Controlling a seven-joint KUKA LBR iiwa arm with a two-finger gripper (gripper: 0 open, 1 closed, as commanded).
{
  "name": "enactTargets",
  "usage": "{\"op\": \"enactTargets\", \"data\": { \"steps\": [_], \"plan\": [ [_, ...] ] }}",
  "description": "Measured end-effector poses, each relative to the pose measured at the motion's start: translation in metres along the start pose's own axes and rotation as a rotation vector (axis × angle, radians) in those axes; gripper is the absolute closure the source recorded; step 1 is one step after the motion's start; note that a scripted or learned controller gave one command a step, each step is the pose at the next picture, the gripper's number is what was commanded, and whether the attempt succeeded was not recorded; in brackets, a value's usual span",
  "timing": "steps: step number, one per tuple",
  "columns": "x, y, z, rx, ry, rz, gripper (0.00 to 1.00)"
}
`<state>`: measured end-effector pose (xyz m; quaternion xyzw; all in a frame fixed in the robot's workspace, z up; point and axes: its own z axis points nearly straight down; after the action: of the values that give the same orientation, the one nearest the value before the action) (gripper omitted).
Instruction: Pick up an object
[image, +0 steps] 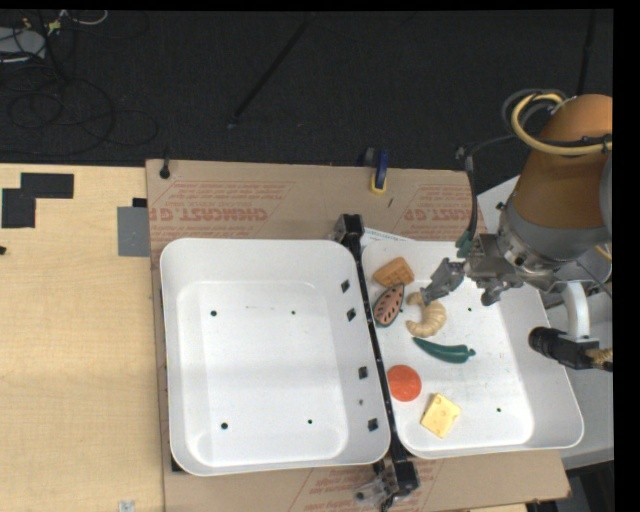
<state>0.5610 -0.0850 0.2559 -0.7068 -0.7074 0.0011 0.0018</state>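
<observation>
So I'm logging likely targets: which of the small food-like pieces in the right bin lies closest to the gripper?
The pale tan croissant-shaped piece, just below the gripper. The green pepper-shaped piece and orange round piece lie farther toward the near rim.

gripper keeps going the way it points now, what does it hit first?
Most likely the croissant: the gripper angles down-left toward it. Beyond lies the brown oval toy. Height above the bin is unclear from this slanted view.

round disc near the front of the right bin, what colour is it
Orange-red disc, clear in the camera view.
</observation>
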Motion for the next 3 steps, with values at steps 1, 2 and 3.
{"op": "enactTargets", "data": {
  "steps": [1,2,3],
  "plan": [
    [-0.035,0.014,0.176,0.001,-0.002,0.002,0.00],
    [-0.036,0.014,0.159,0.002,0.000,0.009,1.00],
    [-0.074,0.029,0.040,-0.014,-0.005,0.002,1.00]
  ]
}}
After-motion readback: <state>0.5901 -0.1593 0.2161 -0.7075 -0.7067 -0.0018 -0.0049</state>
